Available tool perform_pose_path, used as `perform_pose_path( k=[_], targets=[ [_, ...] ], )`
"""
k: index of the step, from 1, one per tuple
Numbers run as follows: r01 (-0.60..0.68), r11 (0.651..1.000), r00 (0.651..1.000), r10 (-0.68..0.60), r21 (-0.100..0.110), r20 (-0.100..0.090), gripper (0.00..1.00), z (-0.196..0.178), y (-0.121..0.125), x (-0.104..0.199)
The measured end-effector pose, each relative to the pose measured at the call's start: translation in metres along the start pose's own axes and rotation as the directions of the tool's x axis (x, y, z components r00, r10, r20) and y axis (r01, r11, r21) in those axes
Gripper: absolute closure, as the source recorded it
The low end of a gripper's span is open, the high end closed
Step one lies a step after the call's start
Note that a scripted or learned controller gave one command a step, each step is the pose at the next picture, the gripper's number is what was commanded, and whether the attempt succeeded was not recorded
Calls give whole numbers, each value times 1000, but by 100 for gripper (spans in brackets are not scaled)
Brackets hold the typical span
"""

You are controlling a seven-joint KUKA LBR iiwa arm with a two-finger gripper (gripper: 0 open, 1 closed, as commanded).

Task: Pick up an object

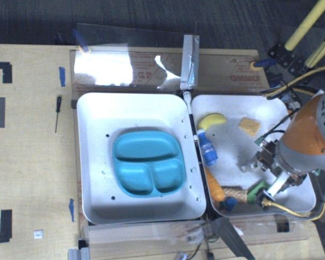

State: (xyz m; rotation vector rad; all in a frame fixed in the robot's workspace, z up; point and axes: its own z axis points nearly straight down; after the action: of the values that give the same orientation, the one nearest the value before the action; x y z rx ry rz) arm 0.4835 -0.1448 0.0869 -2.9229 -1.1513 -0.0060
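a wooden bench (27,161) carries black corner marks and a thin screwdriver (57,111) near its left side. small strips of blue tape (62,76) sit along the bench edge. a clear plastic sheet (130,64) with glare stands behind the bins, with a metal bracket (189,61) at its middle. yellow poles (310,16) cross the upper right.

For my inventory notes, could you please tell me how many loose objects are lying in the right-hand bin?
5: a yellow piece and tan block at the far side, a blue bottle by the divider, a carrot and green item nearer. The arm may hide others.
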Motion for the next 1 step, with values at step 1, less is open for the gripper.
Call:
perform_pose_path(
  k=[1],
  targets=[
    [-5, 1000, 1000, 5, -4, -1, 0, 0, 8, 57]
  ],
)
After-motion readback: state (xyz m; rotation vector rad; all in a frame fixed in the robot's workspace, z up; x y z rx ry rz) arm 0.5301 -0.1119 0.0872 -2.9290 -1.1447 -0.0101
